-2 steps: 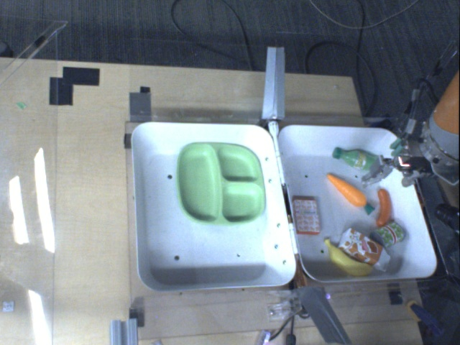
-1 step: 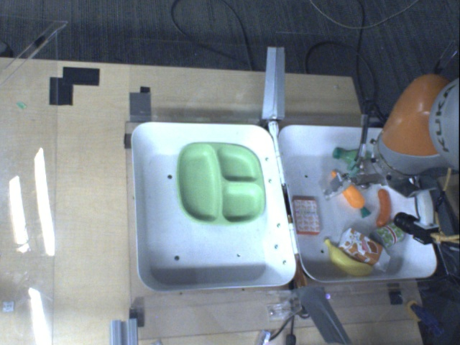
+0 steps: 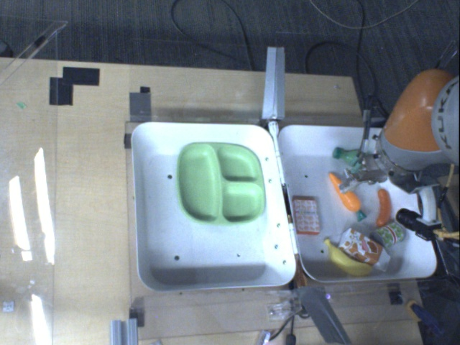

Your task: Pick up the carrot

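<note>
Your pincer (image 3: 357,178) hangs low in the right bin (image 3: 309,144), its tips at the upper end of the carrot (image 3: 344,193); you cannot tell whether they are apart or together. The carrot lies slanting just below-left of it. A sausage (image 3: 384,206) sits just right, the banana (image 3: 346,259) further below.

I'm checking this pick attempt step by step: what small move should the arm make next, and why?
Probably a short descent and closing on the carrot. The end effector sits right at its upper end in the right bin, but the view doesn't show the carrot held. A sausage lies close to the right, so keep the move narrow.
</note>
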`<state>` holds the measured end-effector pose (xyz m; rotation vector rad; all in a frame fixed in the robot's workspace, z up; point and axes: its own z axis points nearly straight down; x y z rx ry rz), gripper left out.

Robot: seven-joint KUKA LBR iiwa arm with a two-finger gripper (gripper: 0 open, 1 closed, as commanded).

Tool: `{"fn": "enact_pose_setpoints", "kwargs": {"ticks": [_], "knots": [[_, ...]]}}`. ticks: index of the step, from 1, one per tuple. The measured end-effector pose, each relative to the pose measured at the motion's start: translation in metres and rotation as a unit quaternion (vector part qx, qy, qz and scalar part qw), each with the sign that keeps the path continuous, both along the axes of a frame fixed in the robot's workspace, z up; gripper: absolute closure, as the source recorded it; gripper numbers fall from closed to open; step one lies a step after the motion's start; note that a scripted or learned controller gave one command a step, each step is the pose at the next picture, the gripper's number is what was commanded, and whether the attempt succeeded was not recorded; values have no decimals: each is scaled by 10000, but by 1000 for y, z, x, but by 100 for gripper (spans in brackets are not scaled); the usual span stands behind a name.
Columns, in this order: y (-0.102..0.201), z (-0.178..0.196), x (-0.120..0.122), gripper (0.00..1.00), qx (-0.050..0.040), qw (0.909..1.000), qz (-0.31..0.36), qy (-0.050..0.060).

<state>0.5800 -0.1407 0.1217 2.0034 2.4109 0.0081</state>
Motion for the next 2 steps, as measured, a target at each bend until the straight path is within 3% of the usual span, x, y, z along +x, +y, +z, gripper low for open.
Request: {"fn": "enact_pose_setpoints", "kwargs": {"ticks": [1, 2], "knots": [[0, 0, 0, 0, 0, 10000, 0, 1], [-4, -34, 23, 0, -3, 10000, 56, -6]]}}
